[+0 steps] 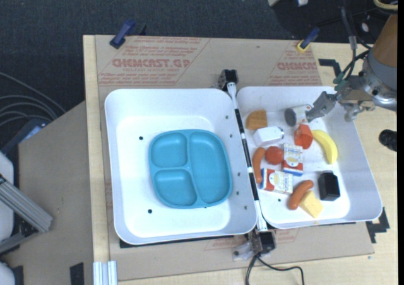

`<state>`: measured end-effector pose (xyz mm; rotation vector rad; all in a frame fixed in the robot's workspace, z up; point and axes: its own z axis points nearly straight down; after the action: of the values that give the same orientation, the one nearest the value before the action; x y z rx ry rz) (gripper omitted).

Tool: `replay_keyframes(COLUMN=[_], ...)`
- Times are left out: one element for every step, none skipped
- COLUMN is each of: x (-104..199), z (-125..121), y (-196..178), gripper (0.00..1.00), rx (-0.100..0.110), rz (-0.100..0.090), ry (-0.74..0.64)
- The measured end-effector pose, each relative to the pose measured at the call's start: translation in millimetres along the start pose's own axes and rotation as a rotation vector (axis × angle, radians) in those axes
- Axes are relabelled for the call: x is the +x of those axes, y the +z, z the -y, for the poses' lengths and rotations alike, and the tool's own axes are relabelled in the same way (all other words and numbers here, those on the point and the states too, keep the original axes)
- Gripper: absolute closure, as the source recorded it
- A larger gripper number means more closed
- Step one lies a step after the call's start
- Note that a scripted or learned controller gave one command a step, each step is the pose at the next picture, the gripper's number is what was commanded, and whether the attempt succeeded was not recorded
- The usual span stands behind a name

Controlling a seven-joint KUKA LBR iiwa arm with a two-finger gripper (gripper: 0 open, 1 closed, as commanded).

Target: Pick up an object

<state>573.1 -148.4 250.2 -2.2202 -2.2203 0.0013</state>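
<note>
The right bin (360,180) holds several small toy foods. Among them are a yellow banana (326,145), a red-orange piece (303,137), a grey cylinder (290,115), a brown bread piece (255,119), a white block (268,134), a red tomato (274,155), two orange sausages (300,193) (257,159), small cartons (278,180), a yellow cheese wedge (310,205) and a black block (328,185). My gripper (334,108) hangs over the bin's back right part, just above the banana and the red-orange piece. It is open, with nothing between its fingers.
The left bin (126,113) holds a blue divided plate (189,168). A black hinge strip (243,145) runs between the bins. Blue clamps (124,33) (308,40) sit on the board's far edge. Cables lie at the left and right.
</note>
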Motion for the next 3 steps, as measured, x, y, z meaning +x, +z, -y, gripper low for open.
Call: replay_keyframes(x=[-31,13,13], z=[-35,-94,-95], y=[146,165,154], gripper=[0.0,0.0,1.0], rx=[0.0,-0.002,-0.005], rz=[0.0,0.0,0.002], ry=[0.0,-0.002,-0.002])
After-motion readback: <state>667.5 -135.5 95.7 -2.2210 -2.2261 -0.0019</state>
